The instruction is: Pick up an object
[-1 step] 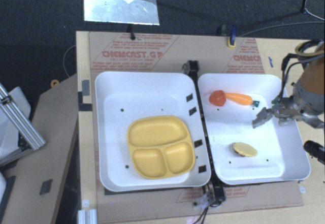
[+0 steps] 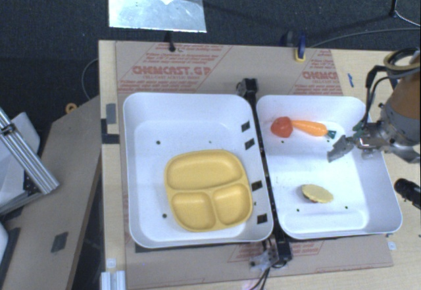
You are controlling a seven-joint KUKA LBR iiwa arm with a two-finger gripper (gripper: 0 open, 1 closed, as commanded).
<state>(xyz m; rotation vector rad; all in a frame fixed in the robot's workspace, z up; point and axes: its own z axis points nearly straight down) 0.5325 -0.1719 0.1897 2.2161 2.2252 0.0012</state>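
My jaws (image 2: 339, 149) hang over the right bin (image 2: 378, 219), near its far right part, and from this slanted look down I cannot tell whether they stand apart or together; nothing shows between them, so I claim no hold on anything. Three things lie in this bin: a carrot (image 2: 309, 127) just beside a tomato (image 2: 282, 127) toward the far wall, the two touching or nearly so, and a flat yellow cookie (image 2: 318, 194) on its own nearer the front. The carrot's tip lies close to my jaws, just to their left and a little farther back. In the left bin (image 2: 141, 216) a yellow divided plate (image 2: 208, 189) lies flat, well apart from me. I judge the step to be the approach: I am placed above the bin but have not yet closed on a target. The next move calls for choosing one piece, most likely the carrot since it is nearest, lining up across its narrow width and not along its length, and coming down without nudging the tomato. The cookie looks thin and low, harder to pinch off the floor of the bin.
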